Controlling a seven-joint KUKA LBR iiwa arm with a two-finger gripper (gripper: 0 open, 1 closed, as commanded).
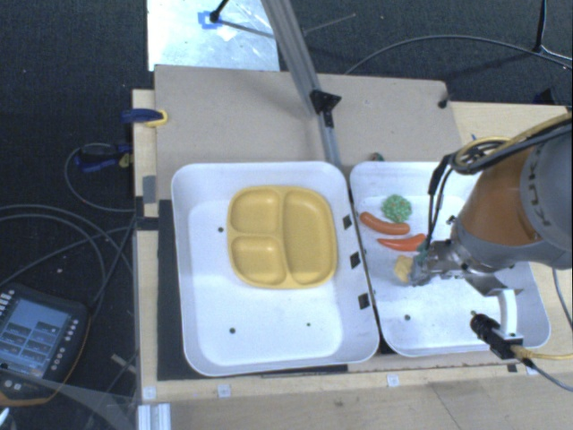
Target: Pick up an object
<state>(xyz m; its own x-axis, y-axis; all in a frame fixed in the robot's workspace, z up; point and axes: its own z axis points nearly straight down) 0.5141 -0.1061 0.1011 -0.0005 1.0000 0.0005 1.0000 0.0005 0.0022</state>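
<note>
In the right bin [421,334] lie a green broccoli-like piece [397,208], a red-orange sausage [383,224], a thinner orange-red carrot-like piece [403,242] and a small yellow piece [404,268]. My gripper [419,272] reaches in from the right and sits low in this bin, right beside the yellow piece and touching or nearly touching it. The arm's wrist hides the fingers.
The left bin [269,330] holds a yellow divided plate [281,236] with three compartments. A metal pole [304,70] slants across the back of the bench. Cables and a handheld pendant [31,334] lie on the floor at left.
</note>
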